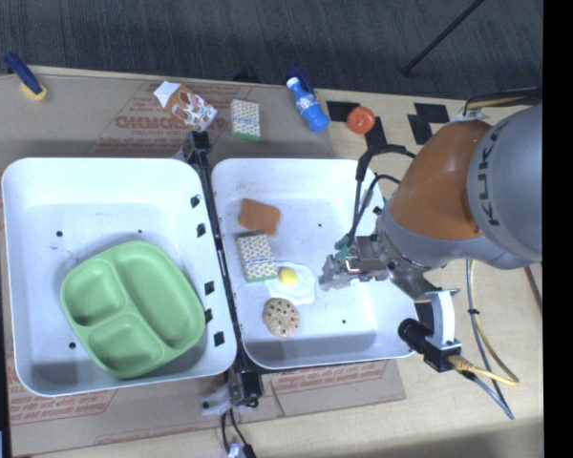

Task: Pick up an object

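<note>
In the right bin [306,184] lie a brown bread slice [259,217], a green-and-white patterned packet [256,255], a toy fried egg [291,281] and a round chocolate-chip cookie [282,317]. My gripper [336,273] hangs low in that bin, just right of the fried egg, at the end of the grey arm with its orange band [439,194]. I see nothing between its fingers.
The left bin [38,184] holds a green divided plate [129,305]. Behind the bins on the cardboard lie a snack bag [185,106], a small green box [244,118], a blue bottle [307,104] and an orange ball [361,119]. A blue-yellow clamp [25,75] sits far left.
</note>
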